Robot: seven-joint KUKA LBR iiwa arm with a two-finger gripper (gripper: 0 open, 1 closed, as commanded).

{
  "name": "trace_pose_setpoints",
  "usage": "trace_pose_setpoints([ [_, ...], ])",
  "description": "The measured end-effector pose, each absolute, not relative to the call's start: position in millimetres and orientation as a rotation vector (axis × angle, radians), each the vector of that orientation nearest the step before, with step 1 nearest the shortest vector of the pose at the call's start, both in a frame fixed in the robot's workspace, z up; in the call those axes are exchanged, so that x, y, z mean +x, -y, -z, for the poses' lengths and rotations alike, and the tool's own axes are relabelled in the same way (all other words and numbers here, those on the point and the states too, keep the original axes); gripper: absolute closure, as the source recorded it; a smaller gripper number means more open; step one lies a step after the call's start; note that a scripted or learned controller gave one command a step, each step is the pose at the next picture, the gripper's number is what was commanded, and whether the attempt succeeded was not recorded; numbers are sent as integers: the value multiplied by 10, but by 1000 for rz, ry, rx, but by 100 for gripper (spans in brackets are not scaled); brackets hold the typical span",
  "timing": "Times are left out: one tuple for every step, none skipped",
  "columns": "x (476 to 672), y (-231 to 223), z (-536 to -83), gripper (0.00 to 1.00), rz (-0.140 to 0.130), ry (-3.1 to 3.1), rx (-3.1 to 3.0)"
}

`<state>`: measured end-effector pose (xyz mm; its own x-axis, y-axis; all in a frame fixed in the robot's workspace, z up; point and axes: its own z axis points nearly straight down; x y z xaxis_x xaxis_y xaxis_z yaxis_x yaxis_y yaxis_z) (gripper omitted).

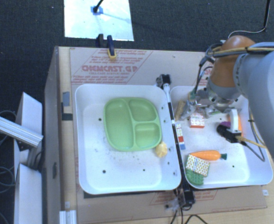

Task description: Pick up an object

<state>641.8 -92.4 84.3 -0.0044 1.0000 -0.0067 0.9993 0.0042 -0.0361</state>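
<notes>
I'm hovering my gripper low over the right bin, in its far-left corner, just above the small red-and-white box. Can't tell how the gripper is set from here, and I'm seeing nothing held. Reach step, I'd say, box being the likely target. Carrot is lying nearer the camera than the box, checkered block just beyond it. Next I'm needing a straight drop onto the box, staying off the bin wall.
</notes>
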Motion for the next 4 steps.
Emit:
trace_pose_setpoints([
  [6535, 976, -814, 0, -83, 2197, -2180],
  [6546, 973, -814, 0, -88, 2195, -2179],
  [6547, 968, -815, 0, -89, 2195, -2181],
  [6547, 971, -815, 0, -89, 2195, -2181],
])
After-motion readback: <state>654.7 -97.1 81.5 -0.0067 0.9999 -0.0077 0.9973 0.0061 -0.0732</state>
